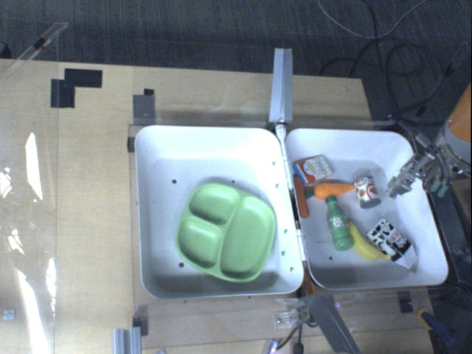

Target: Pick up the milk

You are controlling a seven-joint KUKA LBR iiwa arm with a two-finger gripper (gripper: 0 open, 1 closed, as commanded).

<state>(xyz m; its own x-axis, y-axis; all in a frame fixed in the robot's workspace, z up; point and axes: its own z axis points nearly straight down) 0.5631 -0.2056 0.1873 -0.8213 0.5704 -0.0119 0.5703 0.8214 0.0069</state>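
Observation:
The milk [389,240] is a small carton with a black-and-white cow pattern. It lies on its side near the front right corner of the right bin [435,268]. My gripper [406,178] hangs over the right side of that bin, behind the milk and apart from it. The grey arm with its orange band [461,118] reaches in from the right edge. Nothing shows in the gripper.
A yellow banana [366,246] touches the milk's left side, beside a green bottle [338,226]. Further back lie a carrot [332,190], a small round can [364,189] and a red-and-white pack [318,167]. The left bin [158,153] holds a green divided plate [226,231].

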